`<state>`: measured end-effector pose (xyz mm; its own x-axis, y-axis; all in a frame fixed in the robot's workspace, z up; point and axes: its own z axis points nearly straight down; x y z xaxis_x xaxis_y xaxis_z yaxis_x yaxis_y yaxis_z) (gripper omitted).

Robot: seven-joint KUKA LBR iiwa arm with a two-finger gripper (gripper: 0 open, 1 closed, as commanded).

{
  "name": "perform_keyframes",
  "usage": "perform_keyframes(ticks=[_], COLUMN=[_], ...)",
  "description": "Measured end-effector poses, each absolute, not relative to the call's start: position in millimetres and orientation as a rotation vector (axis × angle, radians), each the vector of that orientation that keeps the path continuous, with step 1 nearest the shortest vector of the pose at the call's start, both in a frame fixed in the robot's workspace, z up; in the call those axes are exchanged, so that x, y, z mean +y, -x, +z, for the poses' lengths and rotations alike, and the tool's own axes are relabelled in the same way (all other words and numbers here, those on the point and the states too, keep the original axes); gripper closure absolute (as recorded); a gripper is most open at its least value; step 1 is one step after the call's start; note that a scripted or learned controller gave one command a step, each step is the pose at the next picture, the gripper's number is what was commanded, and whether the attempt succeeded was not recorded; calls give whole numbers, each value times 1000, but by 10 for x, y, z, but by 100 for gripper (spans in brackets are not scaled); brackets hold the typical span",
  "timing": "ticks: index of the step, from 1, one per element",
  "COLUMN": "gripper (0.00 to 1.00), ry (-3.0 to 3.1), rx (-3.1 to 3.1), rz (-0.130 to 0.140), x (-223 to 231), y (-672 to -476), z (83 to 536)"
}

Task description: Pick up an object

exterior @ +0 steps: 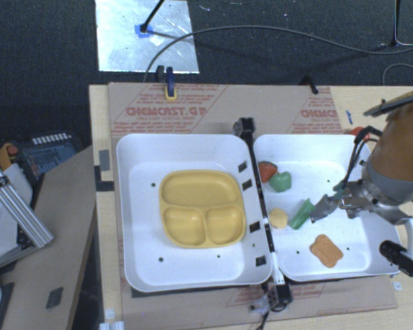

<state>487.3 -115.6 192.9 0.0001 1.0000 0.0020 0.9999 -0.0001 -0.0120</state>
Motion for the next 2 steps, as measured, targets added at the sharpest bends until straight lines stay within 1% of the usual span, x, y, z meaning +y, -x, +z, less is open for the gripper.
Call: perform_keyframes(ticks=[1, 2], gripper=[0, 0], ry=[2219, 2218], rx=[-2226, -2221], rz=[-1, 2], x=[-1154, -1163], y=[-4904, -5000], z=[1990, 1429])
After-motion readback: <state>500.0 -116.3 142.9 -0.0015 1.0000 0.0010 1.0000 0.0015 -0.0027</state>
